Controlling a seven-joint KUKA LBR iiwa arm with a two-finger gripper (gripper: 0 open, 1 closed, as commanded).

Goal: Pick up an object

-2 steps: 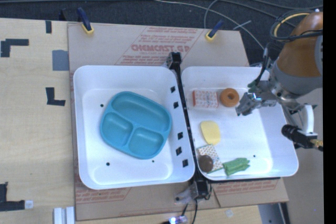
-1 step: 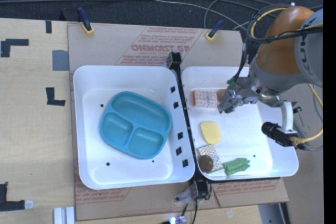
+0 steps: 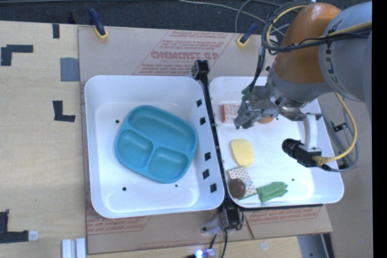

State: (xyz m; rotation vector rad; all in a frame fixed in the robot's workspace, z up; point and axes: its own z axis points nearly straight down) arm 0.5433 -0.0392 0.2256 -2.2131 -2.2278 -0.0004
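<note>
An orange object (image 3: 264, 118), partly hidden, lies in the right bin (image 3: 314, 190) near its far edge, directly beside the jaws (image 3: 244, 120); whether it sits between them cannot be told. A small reddish packet (image 3: 230, 112) lies just left, by the divider. A yellow piece (image 3: 242, 152), brown item (image 3: 236, 188) and green item (image 3: 272, 191) lie toward the near edge. The left bin (image 3: 100, 148) holds a blue divided tray (image 3: 156, 143).
</note>
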